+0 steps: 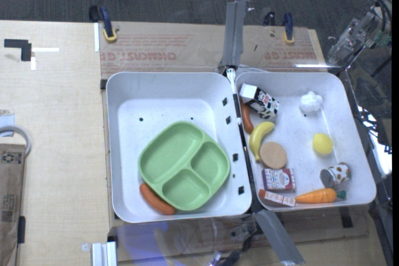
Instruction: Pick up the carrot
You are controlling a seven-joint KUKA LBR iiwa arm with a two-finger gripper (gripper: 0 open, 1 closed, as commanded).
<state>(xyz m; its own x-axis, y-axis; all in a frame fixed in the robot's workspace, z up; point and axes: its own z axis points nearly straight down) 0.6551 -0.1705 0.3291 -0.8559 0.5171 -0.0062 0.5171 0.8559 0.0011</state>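
Carrot [317, 197] lies in the right bin's [349, 96] front corner, touching a flat packet [277, 199], just beside a small cup [335, 174].

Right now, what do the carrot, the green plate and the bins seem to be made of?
The carrot looks like moulded plastic: even orange, smooth, with a small green tip; probably a toy. The green plate looks like matte plastic: one flat colour, rounded moulded compartments, no shine. The two white bins look like thin formed plastic with a slight gloss at the rounded rims, though coated metal cannot be ruled out.
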